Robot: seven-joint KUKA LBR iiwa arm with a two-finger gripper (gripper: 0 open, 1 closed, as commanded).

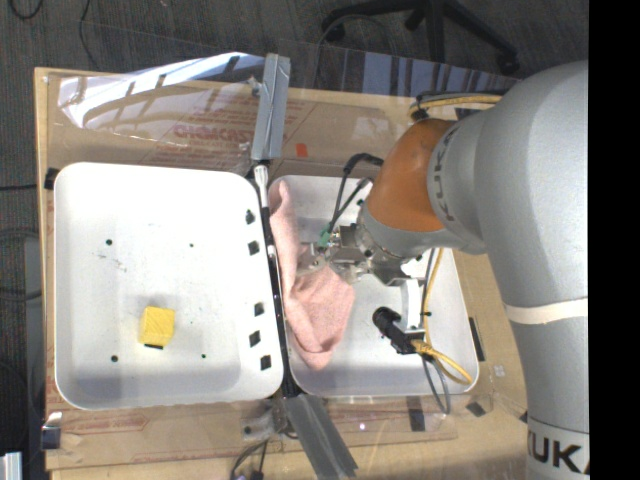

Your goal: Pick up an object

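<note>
Arm (520, 198) entering from 3 o'clock, wrist over the right bin (455, 363). Left bin (90, 198) holds a yellow block (157, 326) at its 7 o'clock. Pink cloth (312, 303) lies along the right bin's 9 o'clock wall, just beside the gripper (325, 256); tool state cannot be told. Cloth likely light, limp, non-fragile: pinch a raised fold near its middle.

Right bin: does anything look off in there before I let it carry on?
Yes. The pink cloth is not lying flat: it is draped along the right bin's left wall, bunched, one end climbing the divider toward the left bin. The gripper sits right above it. The yellow block in the left bin looks fine.
</note>
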